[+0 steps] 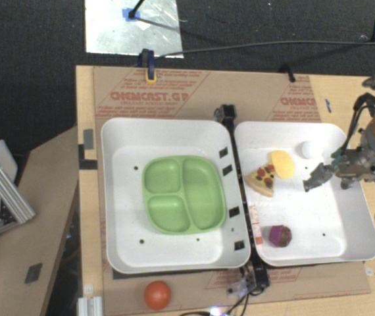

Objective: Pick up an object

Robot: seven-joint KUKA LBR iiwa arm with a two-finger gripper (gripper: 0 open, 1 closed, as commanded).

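The right bin (355,242) holds a toy pizza slice (262,180), a yellow lemon-shaped piece (282,164), a small white object (307,149) near its far wall and a purple piece (279,236) near its front. My gripper (329,174) hangs over the right half of this bin, to the right of the yellow piece, with nothing seen between its fingers. Its dark fingers (317,176) point left and appear spread apart.
A green divided plate (183,195) lies in the left bin (118,176). An orange ball (157,294) rests on the bench in front of the left bin. A metal frame (0,183) stands at the far left. Cables cross the dark floor behind.
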